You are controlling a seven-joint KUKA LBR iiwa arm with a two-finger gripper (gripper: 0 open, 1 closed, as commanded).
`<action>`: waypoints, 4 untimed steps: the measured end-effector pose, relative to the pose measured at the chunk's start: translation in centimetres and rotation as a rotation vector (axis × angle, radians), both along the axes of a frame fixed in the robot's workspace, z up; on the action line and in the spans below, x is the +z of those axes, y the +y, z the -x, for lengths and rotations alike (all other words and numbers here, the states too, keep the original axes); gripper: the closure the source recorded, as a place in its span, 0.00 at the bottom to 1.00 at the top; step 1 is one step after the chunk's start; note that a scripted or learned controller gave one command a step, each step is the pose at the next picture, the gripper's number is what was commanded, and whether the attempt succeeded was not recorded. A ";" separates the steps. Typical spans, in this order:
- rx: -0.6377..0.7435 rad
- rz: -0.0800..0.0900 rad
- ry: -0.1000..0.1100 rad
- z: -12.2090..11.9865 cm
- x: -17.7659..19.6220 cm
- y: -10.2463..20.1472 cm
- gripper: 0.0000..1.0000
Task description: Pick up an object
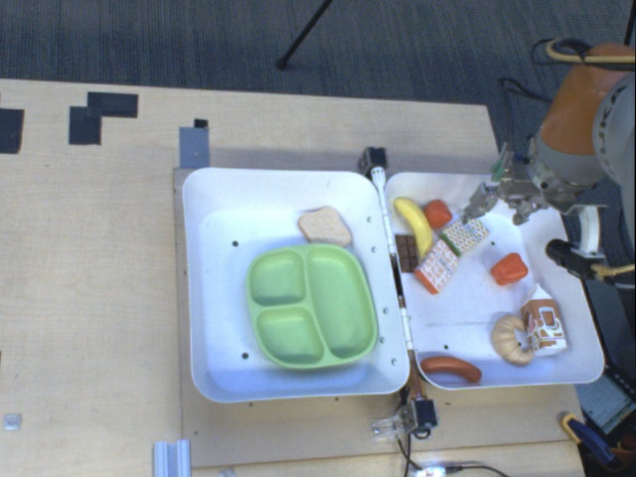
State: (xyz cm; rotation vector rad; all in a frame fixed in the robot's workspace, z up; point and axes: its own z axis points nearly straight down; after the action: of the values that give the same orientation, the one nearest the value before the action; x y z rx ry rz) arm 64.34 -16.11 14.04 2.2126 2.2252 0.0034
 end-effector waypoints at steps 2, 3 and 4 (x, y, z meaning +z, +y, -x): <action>-0.002 0.001 -0.006 8.3 -4.3 0.8 1.00; -0.001 0.001 -0.001 3.8 0.5 -4.1 1.00; 0.001 0.003 -0.011 -2.0 -4.7 0.3 1.00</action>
State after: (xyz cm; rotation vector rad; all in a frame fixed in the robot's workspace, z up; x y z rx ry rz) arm 66.36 -15.83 9.33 2.2052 2.2189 0.0125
